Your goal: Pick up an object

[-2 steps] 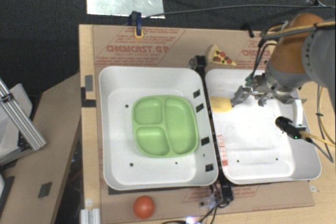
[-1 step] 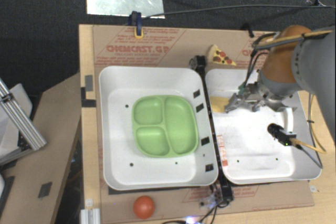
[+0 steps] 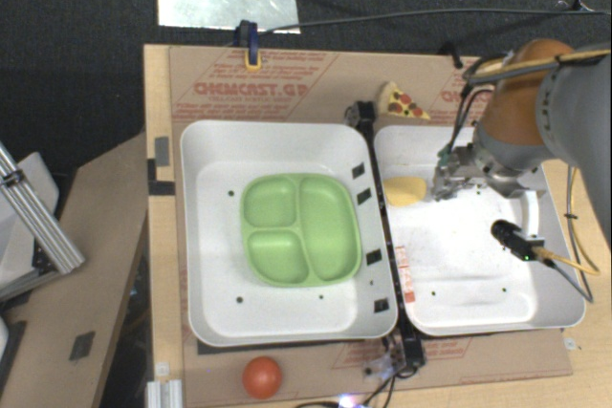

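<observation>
A pale yellow lump [image 3: 404, 192] lies at the left side of the right bin [image 3: 469, 291], close to the divider. My gripper [image 3: 446, 183] hangs just to the right of it, low over the bin floor, near the lump's right end. I cannot make out its fingers at this size. The grey arm with its orange band [image 3: 516, 105] reaches in from the right above the bin's back half.
The left bin [image 3: 210, 301] holds a green divided plate [image 3: 299, 229]. A toy pizza slice [image 3: 402, 102] lies on the cardboard behind the right bin. A red-orange ball [image 3: 262, 376] sits on the bench in front of the left bin.
</observation>
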Controlling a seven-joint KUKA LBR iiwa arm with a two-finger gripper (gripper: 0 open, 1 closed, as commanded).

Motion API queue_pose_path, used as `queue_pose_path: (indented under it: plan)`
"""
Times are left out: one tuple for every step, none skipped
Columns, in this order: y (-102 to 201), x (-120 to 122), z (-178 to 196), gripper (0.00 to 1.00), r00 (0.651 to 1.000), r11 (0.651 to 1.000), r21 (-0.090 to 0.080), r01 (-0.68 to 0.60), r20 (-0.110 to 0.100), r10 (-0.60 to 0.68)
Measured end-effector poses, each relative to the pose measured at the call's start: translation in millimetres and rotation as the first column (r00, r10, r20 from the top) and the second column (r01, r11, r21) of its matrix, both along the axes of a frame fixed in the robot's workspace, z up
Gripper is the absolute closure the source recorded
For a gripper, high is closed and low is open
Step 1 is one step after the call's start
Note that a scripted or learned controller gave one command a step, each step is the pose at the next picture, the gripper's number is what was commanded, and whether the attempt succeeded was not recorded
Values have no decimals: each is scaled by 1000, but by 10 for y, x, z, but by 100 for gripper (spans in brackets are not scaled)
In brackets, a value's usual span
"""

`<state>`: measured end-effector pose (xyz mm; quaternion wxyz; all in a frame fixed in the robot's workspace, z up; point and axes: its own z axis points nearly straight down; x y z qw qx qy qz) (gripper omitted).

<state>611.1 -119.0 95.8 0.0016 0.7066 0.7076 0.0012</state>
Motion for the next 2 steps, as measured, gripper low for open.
queue_pose_path:
  plan:
    - [-17, 26, 435, 100, 1000, 1000, 0, -2, 1, 2]
    - [-99, 27, 1053, 100, 1000, 1000, -1, 1, 4, -1]
